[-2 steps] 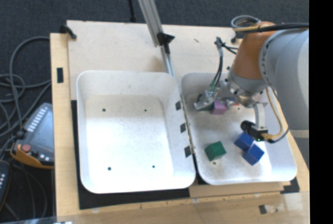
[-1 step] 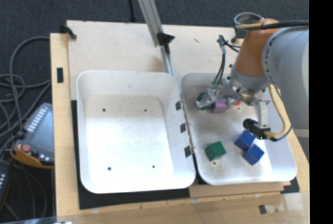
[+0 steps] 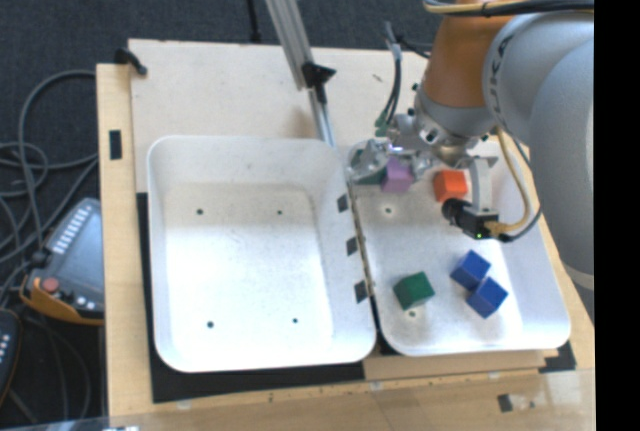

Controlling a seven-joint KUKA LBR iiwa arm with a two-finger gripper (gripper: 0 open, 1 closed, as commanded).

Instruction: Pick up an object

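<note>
My pincer (image 3: 385,164) sits at the top left corner of the right bin (image 3: 520,319), hard against the divider between the two bins. A purple block (image 3: 398,177) is right under it, apparently touching the metal parts. I can't tell whether it's clamped or just lying below, and I can't tell if I'm released or clenched: the wrist hides the tips.

Progress, my read: at the grasp step at best. Nothing is visibly lifted clear. Confirming a hold and raising the block are both left.

Relative to the purple block:
- orange block (image 3: 450,185) just to its right, partly behind my cable
- green block (image 3: 413,290) well below it, near the bin's front
- two blue blocks (image 3: 479,283) below and to the right, touching each other

Blocks look like small matte cubes, hard-edged, probably foam or wood. The purple one is paler than the rest. Both bins are smooth white plastic with rounded corners and shallow walls, floor lightly speckled. The left bin (image 3: 170,169) lies on the far side of the divider. The bench (image 3: 200,79) is bare tan board.
</note>
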